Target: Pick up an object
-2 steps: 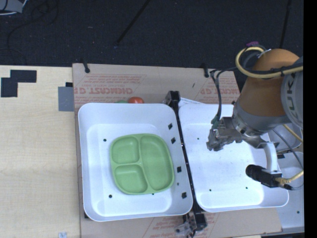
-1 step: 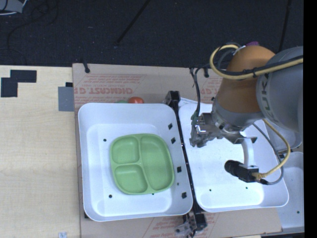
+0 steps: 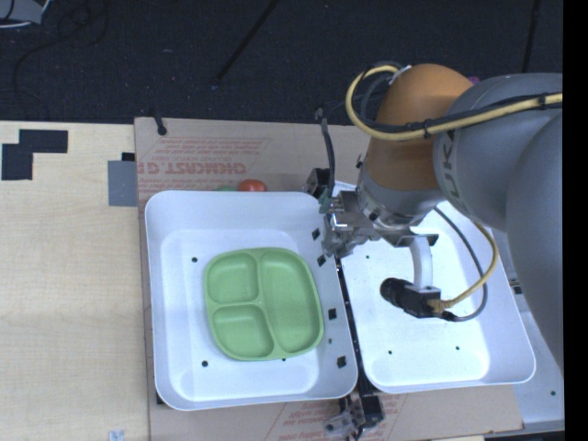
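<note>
Gripper (image 3: 342, 232) sits at the top end of the divide between the two bins, hanging from the wrist just under the orange band (image 3: 423, 95). Whether it is open or closed: cannot tell, the arm's bulk and wrist hardware cover it. Nothing is visibly held.

Candidate object: a green divided plate (image 3: 264, 301) with three compartments, lying flat in the left bin (image 3: 175, 246), at about 8 o'clock from the gripper and near it, not touching. Right bin (image 3: 478, 356), at 4 to 5 o'clock, shows a bare white floor; a black fitting (image 3: 409, 295) on a yellow cable (image 3: 482, 283) hangs over it, seemingly part of the arm's own rigging rather than a pickable item. A small orange-red item (image 3: 252, 186) lies outside the left bin's far rim, at about 10 o'clock.

Risks, as judged:
- Gripper is over the bin rims, not over the plate; a straight descent here would likely strike the rims or clips at the seam.
- Plate is wide, shallow and smooth; a two-finger pinch probably only works on its rim or a divider wall, and a flat approach may slide off or just push it.
- Trailing cable could snag on the right bin's edge.

Surface: bins rest on a cardboard sheet (image 3: 211, 159) with reversed printing, on a pale wood bench (image 3: 64, 292). Beyond, dark floor (image 3: 184, 44) with loose cables.
</note>
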Controlling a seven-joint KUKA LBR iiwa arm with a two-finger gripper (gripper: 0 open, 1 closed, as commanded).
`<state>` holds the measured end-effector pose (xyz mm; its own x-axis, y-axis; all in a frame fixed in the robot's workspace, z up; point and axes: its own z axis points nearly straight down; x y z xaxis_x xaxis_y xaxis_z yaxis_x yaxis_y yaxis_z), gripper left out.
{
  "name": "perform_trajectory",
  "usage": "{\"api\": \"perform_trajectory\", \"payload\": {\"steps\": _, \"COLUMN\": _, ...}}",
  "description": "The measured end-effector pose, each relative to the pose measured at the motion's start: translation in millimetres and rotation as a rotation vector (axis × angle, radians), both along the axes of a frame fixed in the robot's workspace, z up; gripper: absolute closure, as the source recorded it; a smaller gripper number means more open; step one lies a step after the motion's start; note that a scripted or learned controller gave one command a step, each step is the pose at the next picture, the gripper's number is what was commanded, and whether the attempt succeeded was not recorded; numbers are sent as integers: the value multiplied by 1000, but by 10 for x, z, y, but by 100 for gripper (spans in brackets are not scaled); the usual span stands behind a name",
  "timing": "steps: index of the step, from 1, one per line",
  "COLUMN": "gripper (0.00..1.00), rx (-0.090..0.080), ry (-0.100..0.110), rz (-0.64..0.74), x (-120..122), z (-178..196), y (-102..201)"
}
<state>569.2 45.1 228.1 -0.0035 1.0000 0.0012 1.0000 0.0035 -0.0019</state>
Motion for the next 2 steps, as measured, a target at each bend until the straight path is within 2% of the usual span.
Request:
{"api": "perform_trajectory", "payload": {"steps": 1, "gripper": 100, "rx": -1, "ry": 1, "rz": 1, "x": 117, "z": -113, "y": 498}}
{"api": "perform_trajectory", "payload": {"steps": 2, "gripper": 0, "rx": -2, "ry": 2, "rz": -1, "x": 111, "z": -107, "y": 484}}
